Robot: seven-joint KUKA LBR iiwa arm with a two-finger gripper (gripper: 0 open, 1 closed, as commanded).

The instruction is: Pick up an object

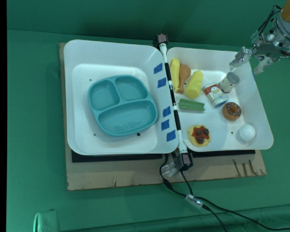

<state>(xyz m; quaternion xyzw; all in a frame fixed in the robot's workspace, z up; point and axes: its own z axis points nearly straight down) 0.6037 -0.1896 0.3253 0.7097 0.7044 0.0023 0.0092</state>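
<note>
My gripper hangs open over the right bin's far right corner, with nothing between its fingers. Just below and to its left stands a small grey-capped jar. Beside the jar lies a red and white can. Further left are a yellow banana, a tan chicken drumstick and a yellow bottle-shaped piece. A green celery stick lies mid-bin. A chocolate donut, a white egg and a small pizza sit toward the near side.
The left bin holds a teal divided plate. A divider rail with blue tape marks runs between the bins. Cables trail off the cardboard base at the front. Green cloth surrounds the bench.
</note>
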